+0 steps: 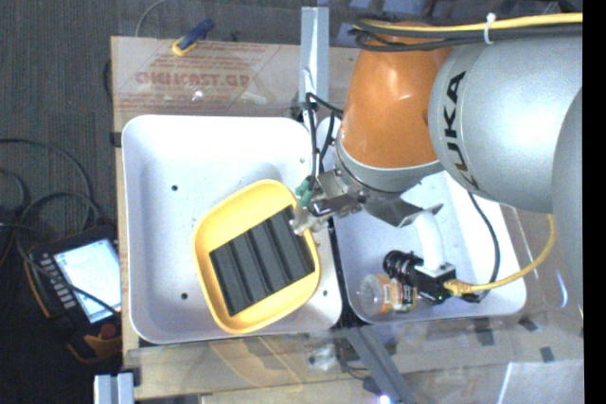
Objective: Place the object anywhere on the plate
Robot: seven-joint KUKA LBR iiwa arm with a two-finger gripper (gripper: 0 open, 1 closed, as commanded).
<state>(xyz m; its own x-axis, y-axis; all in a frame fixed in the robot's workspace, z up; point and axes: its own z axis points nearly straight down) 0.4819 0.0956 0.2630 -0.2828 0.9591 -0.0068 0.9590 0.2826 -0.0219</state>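
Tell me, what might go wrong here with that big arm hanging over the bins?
1. The arm hangs over the divide between the bins and hides its fingers from the camera, so a failed grasp could go unnoticed.
2. The yellow plate lies tilted in the left bin, one edge near the divider; something dropped there might slide off.
3. A yellow cable loops low over the right bin, beside a small bottle-like object, and could perhaps snag it.

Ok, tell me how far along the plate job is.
Nothing looks placed yet: the yellow plate in the left bin carries only its dark ribbed insert. The arm hangs over the divide between the bins. A small clear bottle lies in the right bin, probably still to be moved.
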